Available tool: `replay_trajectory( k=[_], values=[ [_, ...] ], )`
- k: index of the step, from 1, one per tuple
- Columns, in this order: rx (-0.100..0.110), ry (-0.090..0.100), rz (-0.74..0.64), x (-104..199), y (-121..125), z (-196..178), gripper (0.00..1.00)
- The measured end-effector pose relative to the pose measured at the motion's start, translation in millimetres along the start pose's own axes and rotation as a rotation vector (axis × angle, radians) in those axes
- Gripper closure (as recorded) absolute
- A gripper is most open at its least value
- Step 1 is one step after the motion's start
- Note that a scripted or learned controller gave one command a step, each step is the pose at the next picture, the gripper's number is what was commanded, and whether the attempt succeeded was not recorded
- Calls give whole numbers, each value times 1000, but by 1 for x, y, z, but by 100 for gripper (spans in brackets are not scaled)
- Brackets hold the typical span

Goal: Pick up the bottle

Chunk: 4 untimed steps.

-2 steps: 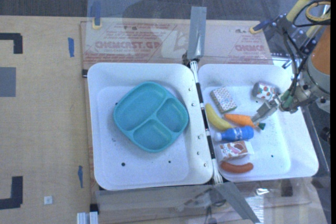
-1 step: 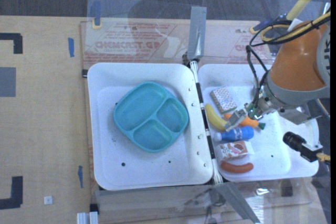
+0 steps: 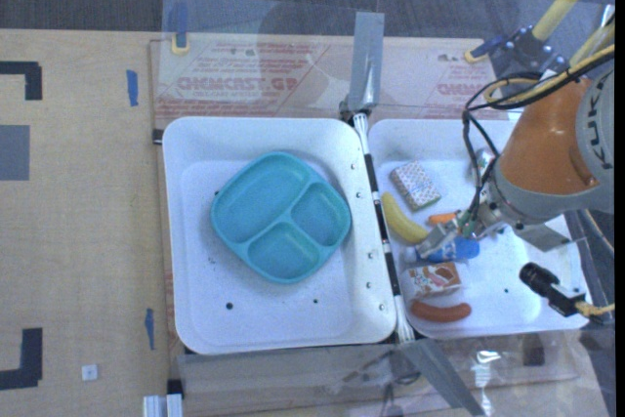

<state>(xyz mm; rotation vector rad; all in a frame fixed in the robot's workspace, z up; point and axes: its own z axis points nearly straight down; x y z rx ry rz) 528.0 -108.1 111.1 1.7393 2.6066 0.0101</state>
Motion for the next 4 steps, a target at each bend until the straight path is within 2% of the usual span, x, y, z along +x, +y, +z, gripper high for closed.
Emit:
replay_trajectory(
  k=[1, 2, 3, 4],
  values=[
    [-5, -1, 4, -2, 1, -11, 100],
    [8, 1, 23, -2, 43, -100, 100],
    [8, 1, 22, -1, 43, -100, 0],
    [9, 2, 98, -31, 3, -34, 0]
  ],
)
